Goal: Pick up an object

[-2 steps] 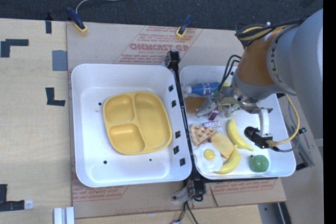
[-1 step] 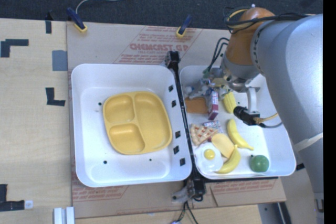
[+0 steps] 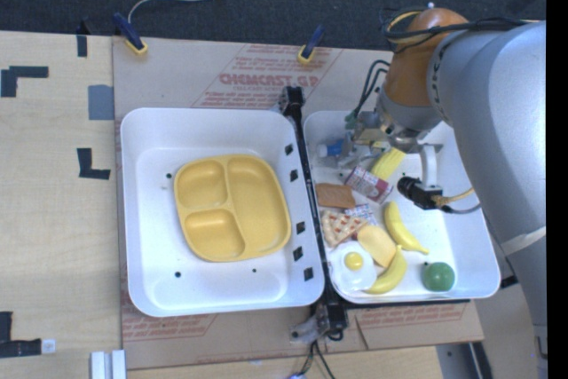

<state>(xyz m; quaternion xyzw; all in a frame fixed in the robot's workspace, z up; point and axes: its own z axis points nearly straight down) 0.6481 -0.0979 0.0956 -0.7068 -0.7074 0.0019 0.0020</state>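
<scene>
My gripper [image 3: 366, 140] hangs low over the back of the right bin [image 3: 470, 231], under the orange wrist band [image 3: 417, 75]. Directly beneath it lie a small blue item [image 3: 334, 149], a silvery wrapped packet [image 3: 366, 183] and a yellow piece [image 3: 388, 162]. Nearer the front of that bin are a brown biscuit [image 3: 335, 195], a pizza slice [image 3: 340, 226], a cheese wedge [image 3: 376, 244], a fried egg [image 3: 352, 264], two bananas [image 3: 404, 228] [image 3: 390, 273] and a green lime [image 3: 437, 277]. The arm's body hides part of the bin's right side.
The left bin [image 3: 142, 191] holds a yellow divided plate [image 3: 232, 206]. A black divider [image 3: 300, 164] with clips runs between the bins. Cardboard [image 3: 222, 75] lies under both, held by blue-yellow clamps [image 3: 130, 33] at the back. A black cable connector [image 3: 417, 191] hangs off the wrist.
</scene>
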